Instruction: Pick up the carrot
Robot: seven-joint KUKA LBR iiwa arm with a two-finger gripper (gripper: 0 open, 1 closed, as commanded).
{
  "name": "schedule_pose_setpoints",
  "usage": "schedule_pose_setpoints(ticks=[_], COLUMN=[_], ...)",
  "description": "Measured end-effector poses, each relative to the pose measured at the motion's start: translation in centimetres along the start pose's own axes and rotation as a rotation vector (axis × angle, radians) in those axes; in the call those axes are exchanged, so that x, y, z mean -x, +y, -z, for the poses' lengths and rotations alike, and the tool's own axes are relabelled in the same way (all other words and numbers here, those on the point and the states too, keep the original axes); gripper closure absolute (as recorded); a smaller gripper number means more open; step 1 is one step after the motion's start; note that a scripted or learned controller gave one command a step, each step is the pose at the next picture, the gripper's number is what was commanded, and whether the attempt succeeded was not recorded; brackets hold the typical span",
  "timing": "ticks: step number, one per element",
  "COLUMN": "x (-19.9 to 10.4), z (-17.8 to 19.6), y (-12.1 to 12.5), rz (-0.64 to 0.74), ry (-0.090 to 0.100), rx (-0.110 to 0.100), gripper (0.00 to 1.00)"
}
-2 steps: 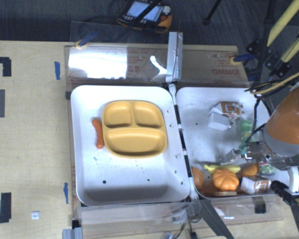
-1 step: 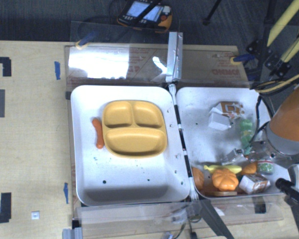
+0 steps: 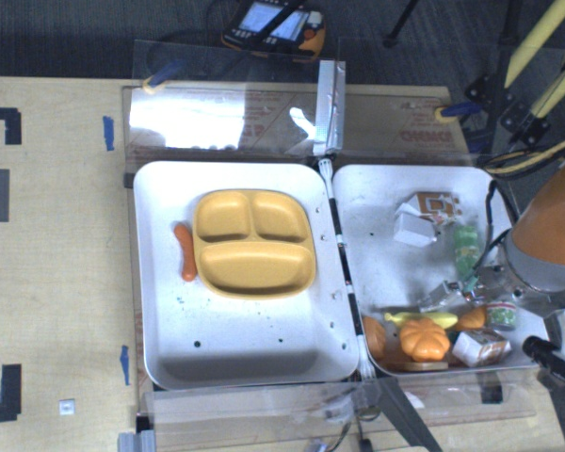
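White left bin holds a yellow divided plate; the carrot lies touching the plate's 9 o'clock edge. Gripper sits over the right bin; opening cannot be determined.

The arm is cut off by the right edge, and its gripper blurs into clutter.

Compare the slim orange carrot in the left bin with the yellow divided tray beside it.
The slim orange carrot is narrow and stick-like; the yellow divided tray is broad, with three compartments. The carrot is orange-red, the tray pale yellow. Both lie flat in the left white bin, side by side.
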State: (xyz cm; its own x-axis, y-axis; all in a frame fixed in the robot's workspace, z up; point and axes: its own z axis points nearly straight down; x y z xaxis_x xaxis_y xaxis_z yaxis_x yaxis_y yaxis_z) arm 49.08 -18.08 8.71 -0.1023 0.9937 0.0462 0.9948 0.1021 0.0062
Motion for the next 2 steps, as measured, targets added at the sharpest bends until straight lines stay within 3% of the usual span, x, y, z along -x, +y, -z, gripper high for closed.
schedule_pose_setpoints(ticks=[1,2], x=[2.2,1.4], z=[0.0,1.4], y=[0.3,-1.2], rz=[0.096,0.135], ry=[-0.039,-0.046], rx=[0.0,-0.007], gripper=[0.0,0.0])
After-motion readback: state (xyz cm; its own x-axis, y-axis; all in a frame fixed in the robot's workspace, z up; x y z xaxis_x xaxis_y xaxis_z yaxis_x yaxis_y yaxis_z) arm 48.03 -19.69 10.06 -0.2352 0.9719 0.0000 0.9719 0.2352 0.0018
